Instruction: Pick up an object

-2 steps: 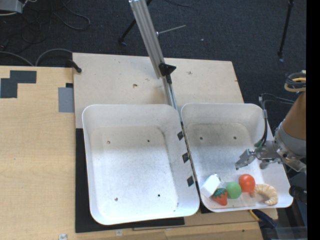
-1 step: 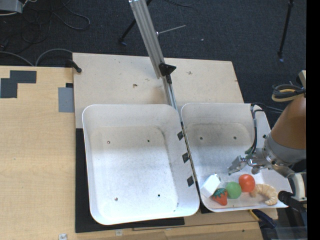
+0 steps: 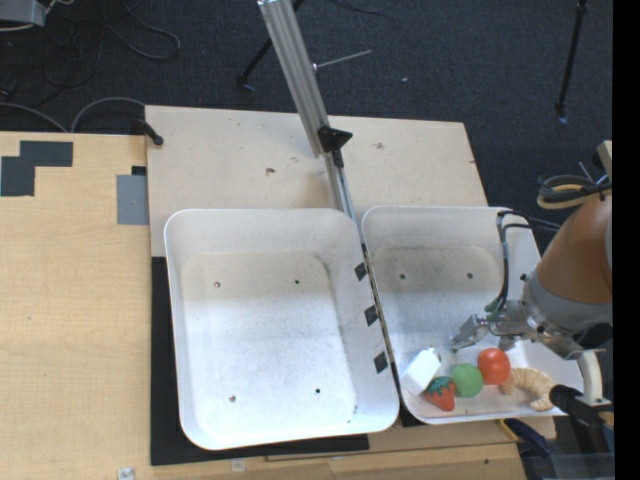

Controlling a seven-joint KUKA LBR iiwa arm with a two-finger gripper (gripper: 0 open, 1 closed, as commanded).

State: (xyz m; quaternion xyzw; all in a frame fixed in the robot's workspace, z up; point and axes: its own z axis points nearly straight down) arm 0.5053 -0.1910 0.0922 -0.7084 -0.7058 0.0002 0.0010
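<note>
White right bin holds toys near fingers.

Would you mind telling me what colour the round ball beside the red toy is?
The small round ball is green, seen in the camera view.

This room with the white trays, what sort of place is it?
Probably a robotics lab: a grey robot arm reaches over two white bins, small toys sit in one, and cables trail across the carpet.
</note>
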